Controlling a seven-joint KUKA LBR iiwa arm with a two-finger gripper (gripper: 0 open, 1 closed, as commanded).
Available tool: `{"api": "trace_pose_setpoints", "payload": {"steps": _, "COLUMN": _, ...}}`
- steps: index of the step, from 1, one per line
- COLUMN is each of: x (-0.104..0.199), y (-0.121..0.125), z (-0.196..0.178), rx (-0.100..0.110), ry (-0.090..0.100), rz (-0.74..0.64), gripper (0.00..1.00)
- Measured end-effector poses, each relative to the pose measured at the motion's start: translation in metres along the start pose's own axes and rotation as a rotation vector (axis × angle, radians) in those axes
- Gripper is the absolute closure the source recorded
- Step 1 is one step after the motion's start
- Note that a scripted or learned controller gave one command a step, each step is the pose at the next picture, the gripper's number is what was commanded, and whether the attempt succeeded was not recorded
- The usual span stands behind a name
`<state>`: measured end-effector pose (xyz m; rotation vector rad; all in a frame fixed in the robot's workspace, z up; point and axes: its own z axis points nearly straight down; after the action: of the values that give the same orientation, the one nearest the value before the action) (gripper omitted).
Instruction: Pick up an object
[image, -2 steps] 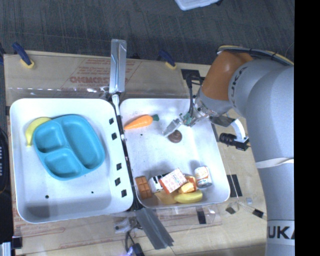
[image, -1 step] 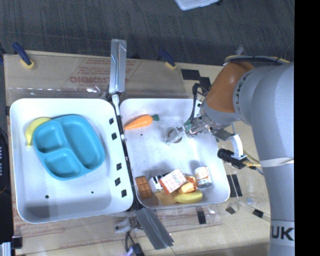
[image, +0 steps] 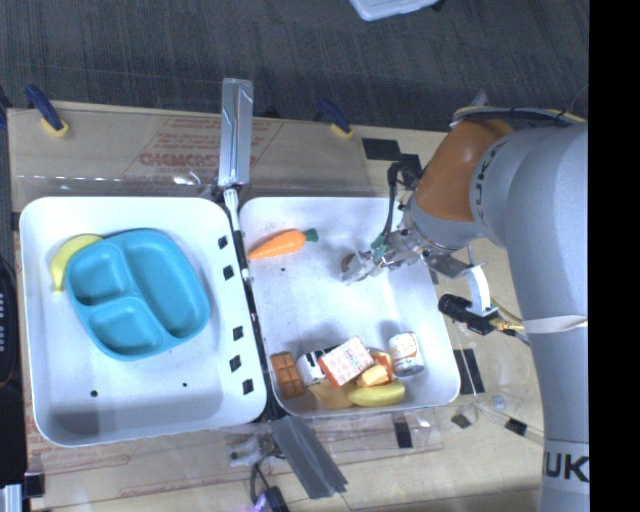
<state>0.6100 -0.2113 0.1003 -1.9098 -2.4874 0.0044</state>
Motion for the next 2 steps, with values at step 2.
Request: {"api": "trace_pose_setpoints", "payload": {"steps": 2, "x": 0.102, "y": 0.032, "z": -0.076, "rx": 0.001, "ry": 0.001, "rz": 0.419, "gripper": 1.00}}
